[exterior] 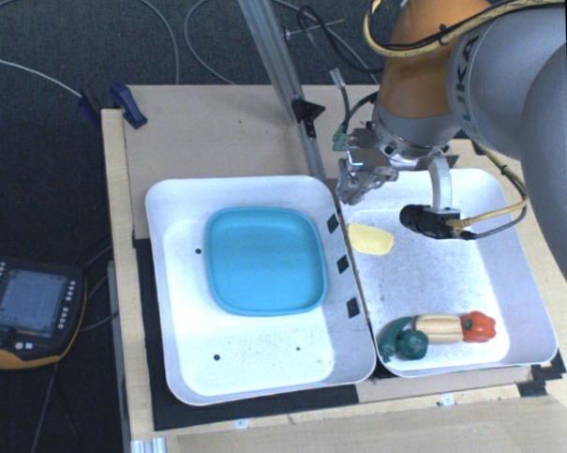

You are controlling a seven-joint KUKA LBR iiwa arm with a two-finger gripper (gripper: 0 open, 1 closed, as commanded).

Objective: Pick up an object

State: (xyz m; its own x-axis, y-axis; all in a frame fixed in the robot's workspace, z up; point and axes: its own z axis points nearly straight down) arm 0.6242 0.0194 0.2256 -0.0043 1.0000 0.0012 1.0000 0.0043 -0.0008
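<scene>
The grey arm with its orange band [426,46] reaches in from the right and hangs over the far left corner of the right-hand shallow white bin [510,258], with the metal two-finger gripper [357,185] pointing down near the divide between the two bins. Whether the gripper is spread or closed cannot be told from this angle, and nothing is seen caught in it. Just below and beside the gripper, on the floor of the right bin, lies a small pale yellow rounded piece [370,239], apart from the gripper tip. To its right, a black cylindrical part with a yellow cable [431,220] hangs from the wrist above the same bin. Along the near edge of the right bin three things lie in a row, touching: a dark green rounded lump [404,342], a tan bun-like roll [438,329] and a red tomato-like piece [478,327]. The left-hand shallow white bin [173,273] holds a light blue square plastic plate [265,260], lying flat near its middle. A grey handheld control pendant [29,307] rests on the dark floor to the left of the bench.
</scene>
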